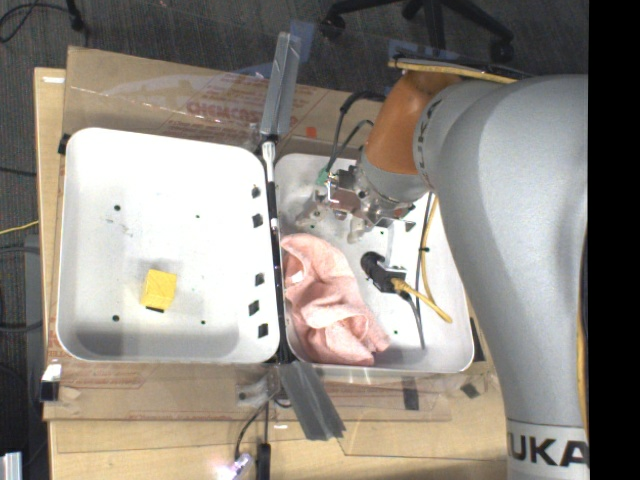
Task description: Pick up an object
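1. Clearly the thing nearest the end effector (pixel 345 208) is a pink cloth (pixel 325 303), lying just below it in the camera view, on the side of the end effector nearer the camera.
2. The cloth is soft and crumpled, bunched into thick folds with rounded edges. Its long axis runs at a slant: one end lies beside the wall between the bins, just left of and below the end effector, and the other points away toward the near right corner of its bin.
3. The cloth's upper edge comes very close to the end effector. Whether the two touch cannot be told, and nothing is seen held.
4. Whether the end effector is released or clenched cannot be told either, as the metal parts at its tip are too cluttered to read.
5. Both sit in the right bin (pixel 445 333), a shallow white tray of smooth plastic with rounded corners.
6. Well to the left of the end effector, and nearer the camera, a small yellow block (pixel 159 289) lies flat in the left bin (pixel 150 188). It is squarish and looks spongy.
7. Above the end effector the arm (pixel 520 218) rises grey and smooth, with its orange band (pixel 395 133) just behind the wrist.
8. The bins rest on a pale brown worktop (pixel 130 78).
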You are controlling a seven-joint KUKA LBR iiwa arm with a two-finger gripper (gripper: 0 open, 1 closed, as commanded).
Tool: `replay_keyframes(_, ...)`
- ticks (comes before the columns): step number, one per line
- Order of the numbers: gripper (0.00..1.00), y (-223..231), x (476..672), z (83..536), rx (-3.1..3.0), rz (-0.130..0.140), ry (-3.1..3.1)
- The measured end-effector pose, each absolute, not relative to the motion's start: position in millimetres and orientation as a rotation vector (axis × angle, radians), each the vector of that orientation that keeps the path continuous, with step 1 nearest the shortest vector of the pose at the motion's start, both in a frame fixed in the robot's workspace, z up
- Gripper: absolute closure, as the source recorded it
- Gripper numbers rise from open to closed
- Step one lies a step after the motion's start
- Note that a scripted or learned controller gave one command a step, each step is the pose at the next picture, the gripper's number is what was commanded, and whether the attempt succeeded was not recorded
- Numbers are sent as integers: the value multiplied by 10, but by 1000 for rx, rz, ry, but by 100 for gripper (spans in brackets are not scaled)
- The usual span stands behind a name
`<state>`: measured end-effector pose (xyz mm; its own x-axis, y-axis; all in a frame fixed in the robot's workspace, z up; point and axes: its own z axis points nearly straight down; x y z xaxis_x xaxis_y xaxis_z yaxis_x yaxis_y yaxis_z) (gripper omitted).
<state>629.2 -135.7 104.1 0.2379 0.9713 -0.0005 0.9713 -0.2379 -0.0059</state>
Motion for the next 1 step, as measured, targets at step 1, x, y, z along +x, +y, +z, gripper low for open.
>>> replay_keyframes(1, 0, -1428, 6544, 1046, -2323, 1, -2114)
